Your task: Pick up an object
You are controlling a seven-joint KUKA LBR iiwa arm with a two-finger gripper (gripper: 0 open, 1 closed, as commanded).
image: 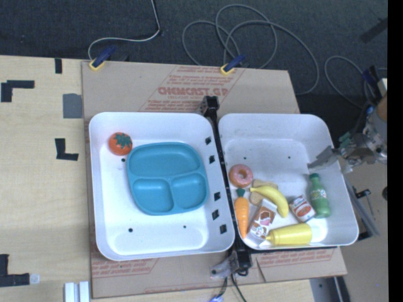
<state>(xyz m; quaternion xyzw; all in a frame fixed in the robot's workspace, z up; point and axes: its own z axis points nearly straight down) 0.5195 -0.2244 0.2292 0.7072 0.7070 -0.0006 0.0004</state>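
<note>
One toy only: aiming for the bottle (318, 195), lying in the right bin (277, 126), just beside the can (303, 209). Hovering the gripper (334, 155) near it, by the rim; not being able to tell if open or shut. Going down straight and slow, keeping off the can.

- Two white bins (101, 168)
- One blue tray (167, 177)
- One tomato (119, 143)
- One doughnut (240, 175)
- One banana (272, 197)
- One carrot (242, 213)
- One green bottle (318, 195)
- One yellow bottle (289, 234)

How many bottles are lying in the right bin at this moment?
2. A green bottle lies near the right wall of the right bin; a yellow bottle lies along its front edge. Others could be hidden under the pile.
</note>
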